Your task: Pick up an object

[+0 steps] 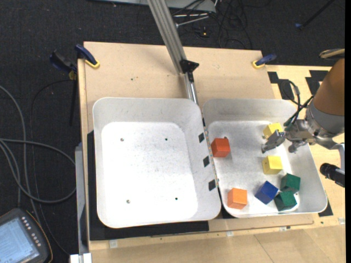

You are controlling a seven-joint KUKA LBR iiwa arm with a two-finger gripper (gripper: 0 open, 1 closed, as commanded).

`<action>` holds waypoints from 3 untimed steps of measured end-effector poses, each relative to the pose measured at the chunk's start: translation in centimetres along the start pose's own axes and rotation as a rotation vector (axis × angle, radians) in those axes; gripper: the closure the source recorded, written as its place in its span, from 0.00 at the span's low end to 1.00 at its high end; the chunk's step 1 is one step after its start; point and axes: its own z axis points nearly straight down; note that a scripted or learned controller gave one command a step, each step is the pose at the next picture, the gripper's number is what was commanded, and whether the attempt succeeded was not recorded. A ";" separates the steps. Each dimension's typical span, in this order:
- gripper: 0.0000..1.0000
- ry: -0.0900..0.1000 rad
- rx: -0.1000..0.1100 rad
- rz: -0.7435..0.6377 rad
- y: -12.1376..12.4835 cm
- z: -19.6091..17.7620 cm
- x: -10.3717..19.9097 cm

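On the left of the tabletop lies the left bin, with nothing in it for the arm to take. All the pieces are in the right bin. Going across it, I see first a red-orange block near the inner wall, then an orange block lower down, a blue block, a yellow block, and a second yellow block higher up. At the far right two green blocks touch each other.

The jaws hang between the two yellow blocks, close to the upper one. I cannot tell whether they are spread or pressed together, and I see no block between them.

I think the danger is this: the jaws may come down in the gap between the yellow blocks and close on nothing, or push one block aside.

The blocks are nearly cubes, so none has a clear long axis. The lower yellow block sits almost square to the bin, the blue one is turned.
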 end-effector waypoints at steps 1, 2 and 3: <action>0.00 0.000 -0.001 0.000 0.8 5.6 0.6; 0.00 -0.002 -0.004 0.003 0.8 6.5 0.6; 1.00 -0.003 -0.007 0.003 0.9 5.4 0.6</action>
